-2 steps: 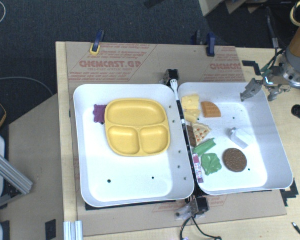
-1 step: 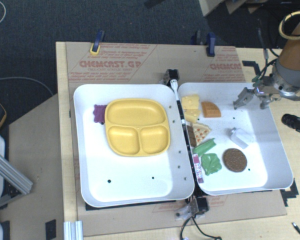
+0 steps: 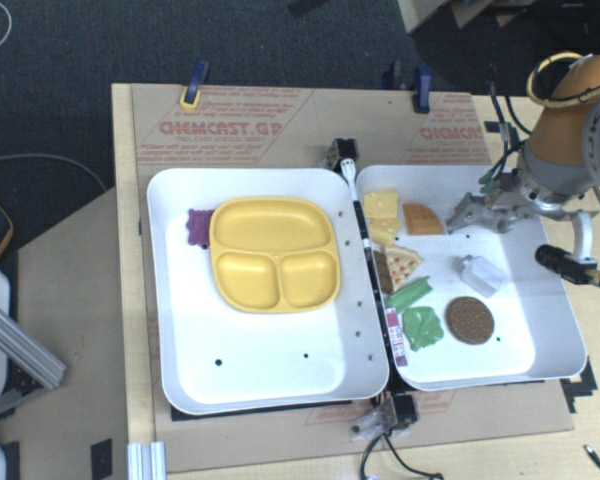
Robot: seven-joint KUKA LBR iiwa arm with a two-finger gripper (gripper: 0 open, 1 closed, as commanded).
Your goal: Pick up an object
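Right bin (image 3: 540,363) holds cheese wedge (image 3: 382,206), bread piece (image 3: 423,219), pizza slice (image 3: 401,264), green leaves (image 3: 420,324), brown cookie (image 3: 471,320) and a grey block (image 3: 482,273). Tool (image 3: 480,211) sits over the bin's far edge, beside the bread; grip state: cannot tell. Left bin (image 3: 180,348) carries a yellow tray (image 3: 275,253).

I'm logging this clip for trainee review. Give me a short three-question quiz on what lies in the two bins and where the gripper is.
1. True or false: the yellow divided tray lies in the right bin.
2. Which thing lies nearest the front of the right bin? A. cheese wedge B. brown round cookie C. orange bread piece
3. Fill in: a ______ thing pokes out from beside the tray's left edge.

Key
1. False; it lies in the left bin.
2. B.
3. Purple.

The gripper hangs over the right bin's back part.
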